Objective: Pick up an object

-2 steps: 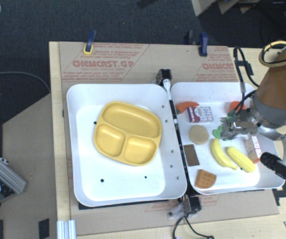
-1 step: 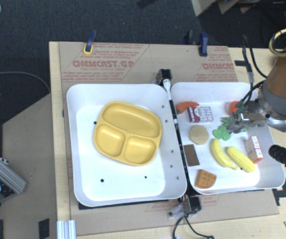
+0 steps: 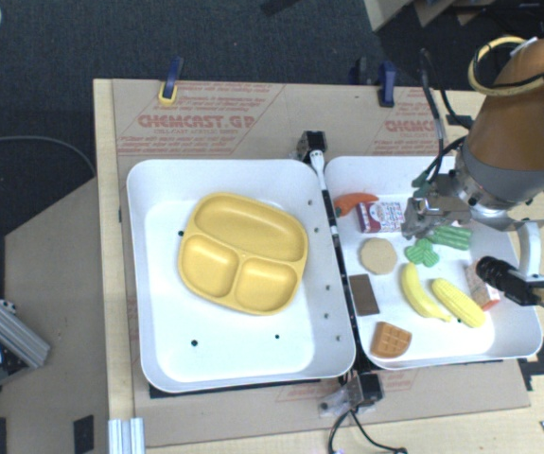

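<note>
Green toy (image 3: 439, 245) near the right bin's far edge: crowded neighbours may foil the hand (image 3: 421, 218), grip unclear.

divided plate (image 3: 242, 253) sat in left bin (image 3: 158, 339), two bananas (image 3: 442, 296) in right bin (image 3: 517, 340), waffle (image 3: 391, 340) at their 7 o'clock

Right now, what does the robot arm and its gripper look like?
The arm is thick, rounded and grey, with a broad orange band above the wrist. Black cables run beside it, and a yellowish cable loops near its top. The gripper is a compact block of grey metal, with a black attachment jutting out beside it.
</note>
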Controlling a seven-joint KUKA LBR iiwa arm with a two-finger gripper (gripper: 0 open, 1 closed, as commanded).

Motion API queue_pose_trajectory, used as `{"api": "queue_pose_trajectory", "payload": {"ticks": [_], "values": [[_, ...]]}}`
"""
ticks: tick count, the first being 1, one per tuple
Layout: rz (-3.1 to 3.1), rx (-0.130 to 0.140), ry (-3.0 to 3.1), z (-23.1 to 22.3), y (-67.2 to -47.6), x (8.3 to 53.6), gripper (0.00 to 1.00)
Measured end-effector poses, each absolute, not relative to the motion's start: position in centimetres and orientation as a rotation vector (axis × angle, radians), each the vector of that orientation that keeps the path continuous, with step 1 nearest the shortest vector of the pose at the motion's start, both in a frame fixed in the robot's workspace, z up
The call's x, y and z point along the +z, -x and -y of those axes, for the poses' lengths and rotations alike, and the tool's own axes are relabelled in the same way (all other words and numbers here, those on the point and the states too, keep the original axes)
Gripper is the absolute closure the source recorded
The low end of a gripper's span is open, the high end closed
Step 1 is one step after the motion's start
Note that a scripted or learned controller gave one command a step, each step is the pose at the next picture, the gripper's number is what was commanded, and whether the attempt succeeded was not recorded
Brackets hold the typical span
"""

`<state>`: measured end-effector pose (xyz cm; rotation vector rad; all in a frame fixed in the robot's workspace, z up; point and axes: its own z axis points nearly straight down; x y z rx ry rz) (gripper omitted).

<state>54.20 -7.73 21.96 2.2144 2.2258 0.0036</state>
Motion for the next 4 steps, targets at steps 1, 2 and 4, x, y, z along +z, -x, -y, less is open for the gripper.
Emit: {"api": "queue_pose_trajectory", "payload": {"ticks": [1,2,4], "values": [[-2.226,0.005,-2.214,4.0,-57.7,21.7,1.0],[-2.226,0.006,-2.214,0.4,-61.7,21.2,1.0],[-2.22,0.002,-2.219,-3.3,-64.8,21.6,1.0]]}}
